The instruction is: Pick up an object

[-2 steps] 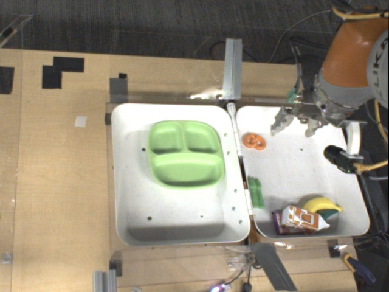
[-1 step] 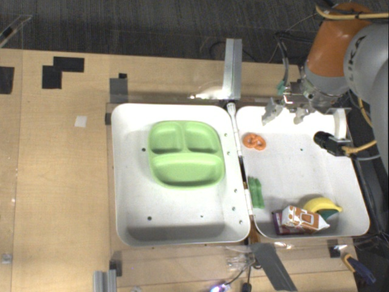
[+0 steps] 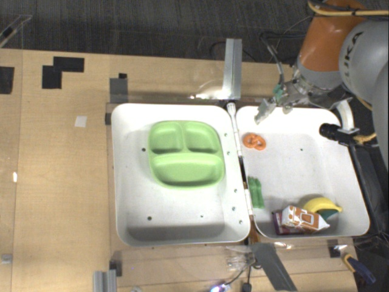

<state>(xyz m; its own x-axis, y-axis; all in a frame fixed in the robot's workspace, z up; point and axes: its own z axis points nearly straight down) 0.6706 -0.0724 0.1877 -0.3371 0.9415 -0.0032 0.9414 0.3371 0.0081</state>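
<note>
Orange pretzel (image 3: 254,142): lies flat in the right bin (image 3: 304,157), near that bin's far-left corner; roundish, no clear long axis.
Gripper (image 3: 265,110): hangs over the same far-left corner, just beyond the pretzel; holds nothing; how wide it stands, I cannot tell.
Key relation: the pretzel sits a little nearer the camera than the gripper, and slightly left.
Other candidates: green piece (image 3: 256,192), carton (image 3: 301,219), banana (image 3: 323,207), all well toward the bin's near edge.
Left bin: green tray (image 3: 185,152).

Even overhead light is bright and fairly sharp; the shallow white left bin (image 3: 130,163) shows a soft shadow along its near wall.
</note>
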